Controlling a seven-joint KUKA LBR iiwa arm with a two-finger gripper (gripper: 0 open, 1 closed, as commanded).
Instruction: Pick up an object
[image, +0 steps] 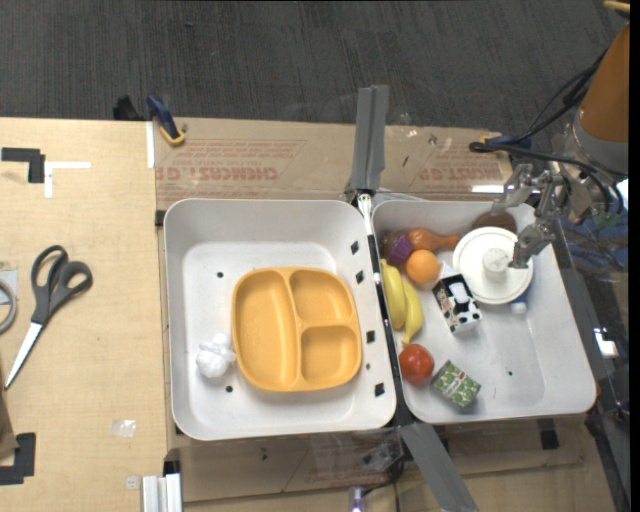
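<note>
1. Left bin (190, 300): holds a yellow divided tray (297, 328) and a small white ball (213, 357) at its left edge.
2. Right bin (560, 390): its lower right floor is open.
3. White round lid (492, 265): near the far wall.
4. My claw (528, 240): over the lid's right edge; I cannot tell whether it is released or clenched.
5. Banana (402, 298), orange (423, 266), tomato (416, 361): along the bin's left wall.

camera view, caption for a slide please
Two-finger gripper above round white dish in right white bin; yellow divided plate in left.

White round lid (494, 265), flat, right bin's (560, 385) far side
</note>
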